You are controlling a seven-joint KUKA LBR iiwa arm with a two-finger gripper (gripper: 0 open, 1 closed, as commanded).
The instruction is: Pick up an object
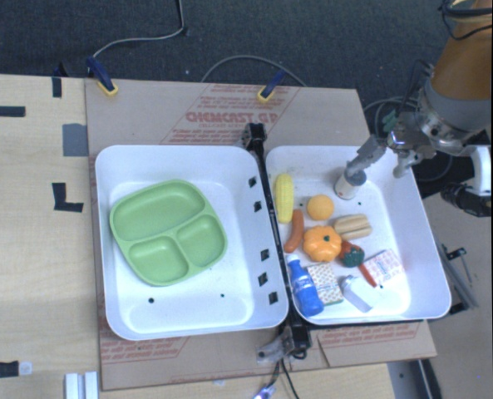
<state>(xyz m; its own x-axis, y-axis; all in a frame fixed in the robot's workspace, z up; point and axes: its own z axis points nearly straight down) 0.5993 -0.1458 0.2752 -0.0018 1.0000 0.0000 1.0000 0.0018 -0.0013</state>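
Gripper (347, 182), grip state indeterminate, hangs over bare floor at the rear of the right shallow white bin (412, 214), just beside the small round orange plastic fruit (319, 207), presumably to approach clear of the clutter.

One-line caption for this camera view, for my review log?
Gripper low in the right bin beside toy food, near the orange ball; green divided plate in the left bin.

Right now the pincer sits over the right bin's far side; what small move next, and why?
Probably shift the pincer toward the orange ball and lower onto it. The pincer is above bare bin floor, with nothing seen between its fingers, and the ball is the nearest item, standing fairly clear of the corn and hot dog.
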